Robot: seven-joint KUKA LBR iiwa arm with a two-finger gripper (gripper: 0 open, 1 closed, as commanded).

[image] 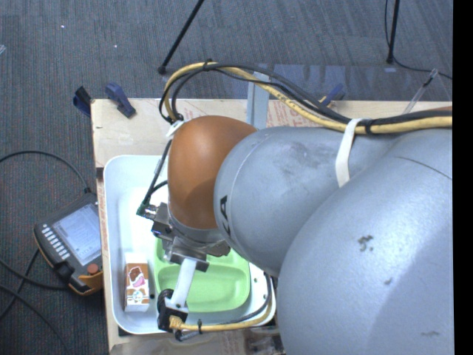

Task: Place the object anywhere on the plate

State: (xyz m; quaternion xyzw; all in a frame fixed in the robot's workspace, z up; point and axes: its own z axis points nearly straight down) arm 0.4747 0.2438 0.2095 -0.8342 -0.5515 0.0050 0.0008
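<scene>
A light green plate [222, 283] lies in the near part of the left white bin [112, 198]. The arm's orange wrist band and grey body cover the plate's far edge. A small brown-and-white carton [137, 285] stands on the bin floor just left of the plate, apart from it. My gripper [177, 246] hangs below the orange band over the plate's left far corner, and the wrist hides most of it. I see nothing held in it.
The big grey arm covers the right half of the view and the bench there. Blue clamps [118, 98] sit at the wooden bench's far left corner. A teach pendant [74, 242] lies on the floor to the left of the bench.
</scene>
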